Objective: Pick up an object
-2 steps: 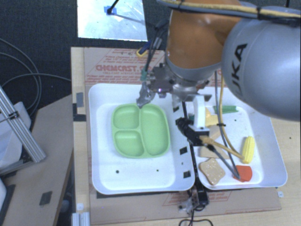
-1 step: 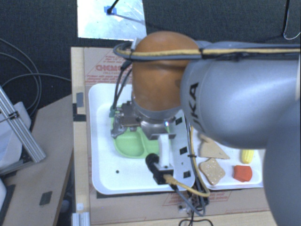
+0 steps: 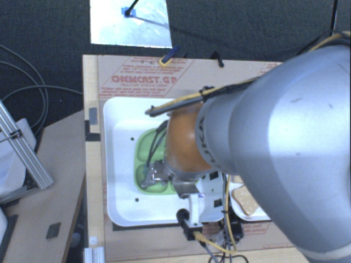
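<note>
Lying in the left white bin (image 3: 118, 163), a light green object (image 3: 143, 149) occupies the middle of the bin floor; its shape is hard to make out because the arm (image 3: 285, 147) covers its right portion. A metallic part of the wrist assembly sits over the object's lower area, and dark cables run across its upper right. The pincer (image 3: 151, 178) is located at that point, just above or on the green object, but its fingers blend with the wrist hardware, so it cannot be determined whether they are spread or closed, or whether anything sits between them. The orange band (image 3: 184, 141) of the arm hides the right wall of the bin. In the right bin (image 3: 263, 217), mostly concealed under the arm, a tan, bread-like item (image 3: 245, 199) shows near the lower rim. Both bins rest on a cardboard sheet (image 3: 145, 73) with red lettering, laid on the surface (image 3: 66, 147). A reflective square panel (image 3: 129, 15) lies beyond the cardboard on dark floor.
</note>
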Controlling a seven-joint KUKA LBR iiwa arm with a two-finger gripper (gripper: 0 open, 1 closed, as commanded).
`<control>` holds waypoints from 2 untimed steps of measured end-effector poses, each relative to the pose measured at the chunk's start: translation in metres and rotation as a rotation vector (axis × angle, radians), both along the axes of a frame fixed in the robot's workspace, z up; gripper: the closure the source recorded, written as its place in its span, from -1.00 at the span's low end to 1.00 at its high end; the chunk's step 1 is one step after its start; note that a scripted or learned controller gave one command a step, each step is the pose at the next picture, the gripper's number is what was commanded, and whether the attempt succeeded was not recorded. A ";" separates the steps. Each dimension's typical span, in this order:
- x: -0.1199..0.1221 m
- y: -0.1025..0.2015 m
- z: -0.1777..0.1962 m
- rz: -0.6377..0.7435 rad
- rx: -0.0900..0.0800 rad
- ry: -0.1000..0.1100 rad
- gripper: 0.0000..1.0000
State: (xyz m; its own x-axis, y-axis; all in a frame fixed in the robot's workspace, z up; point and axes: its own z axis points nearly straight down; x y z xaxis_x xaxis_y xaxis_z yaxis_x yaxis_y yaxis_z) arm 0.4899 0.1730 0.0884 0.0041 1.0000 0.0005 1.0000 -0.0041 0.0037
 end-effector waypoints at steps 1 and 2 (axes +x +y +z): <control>0.117 -0.024 -0.002 0.011 0.007 0.021 -1.00; 0.183 -0.123 0.132 -0.002 -0.004 -0.017 -1.00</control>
